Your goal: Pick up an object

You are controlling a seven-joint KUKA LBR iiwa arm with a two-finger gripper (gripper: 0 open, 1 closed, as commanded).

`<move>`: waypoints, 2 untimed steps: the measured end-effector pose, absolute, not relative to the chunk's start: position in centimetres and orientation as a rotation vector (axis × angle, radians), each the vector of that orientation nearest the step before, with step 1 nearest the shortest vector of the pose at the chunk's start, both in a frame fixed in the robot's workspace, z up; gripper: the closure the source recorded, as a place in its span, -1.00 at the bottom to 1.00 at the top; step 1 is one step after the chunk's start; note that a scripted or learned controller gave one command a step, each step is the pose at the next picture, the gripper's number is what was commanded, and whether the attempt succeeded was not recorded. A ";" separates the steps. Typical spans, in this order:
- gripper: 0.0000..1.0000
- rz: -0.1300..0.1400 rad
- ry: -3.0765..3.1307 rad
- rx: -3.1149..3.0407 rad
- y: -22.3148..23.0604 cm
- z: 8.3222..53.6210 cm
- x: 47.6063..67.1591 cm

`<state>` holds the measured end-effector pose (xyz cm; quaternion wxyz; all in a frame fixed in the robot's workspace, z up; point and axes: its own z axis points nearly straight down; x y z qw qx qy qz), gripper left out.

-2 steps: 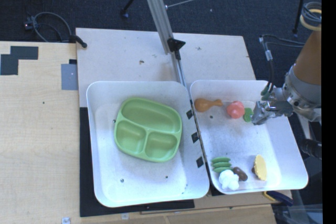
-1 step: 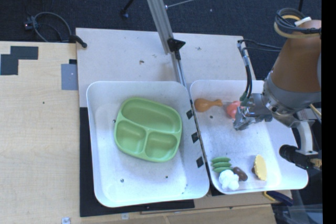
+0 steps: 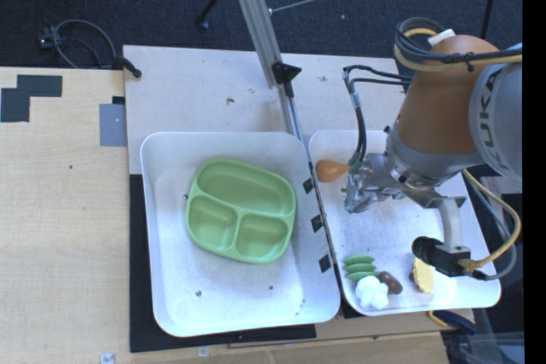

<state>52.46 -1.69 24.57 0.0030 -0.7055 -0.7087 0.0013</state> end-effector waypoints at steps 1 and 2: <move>1.00 0.005 -2.221 -2.214 2.9 23.3 52.5; 1.00 0.004 -2.223 -2.214 8.2 22.2 53.3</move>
